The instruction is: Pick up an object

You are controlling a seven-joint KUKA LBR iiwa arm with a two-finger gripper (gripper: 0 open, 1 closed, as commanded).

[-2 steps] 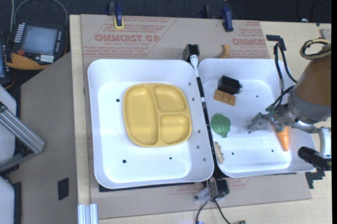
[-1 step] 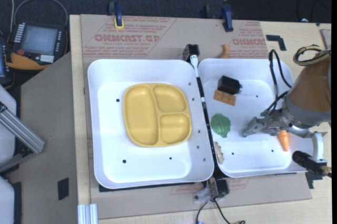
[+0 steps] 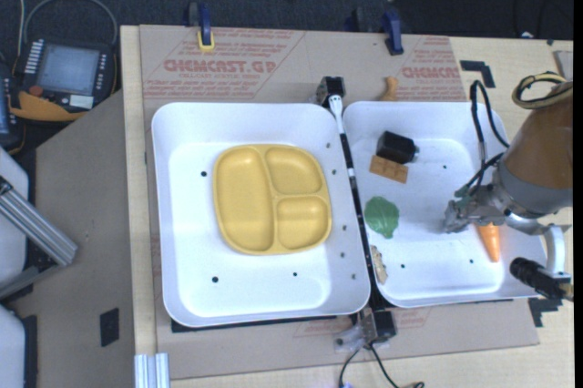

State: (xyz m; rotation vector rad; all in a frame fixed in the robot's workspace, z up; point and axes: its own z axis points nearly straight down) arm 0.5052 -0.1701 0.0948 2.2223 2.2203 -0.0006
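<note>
My gripper (image 3: 463, 216) hangs low over the right side of the right bin (image 3: 428, 281), below the grey wrist and orange band. An orange carrot-shaped piece (image 3: 491, 241) lies just to its right, close beside it and partly under the wrist. Whether they touch I cannot tell. Further left in the same bin lie a green leafy piece (image 3: 382, 217), a small brown block (image 3: 388, 168) and a black object (image 3: 397, 147). A small pale item (image 3: 377, 266) sits at the bin's lower left corner.
The left bin (image 3: 182, 286) bears a yellow divided plate (image 3: 271, 198). A black cable runs along the seam between the bins. Cables hang by the arm at the right bin's far right corner.
</note>
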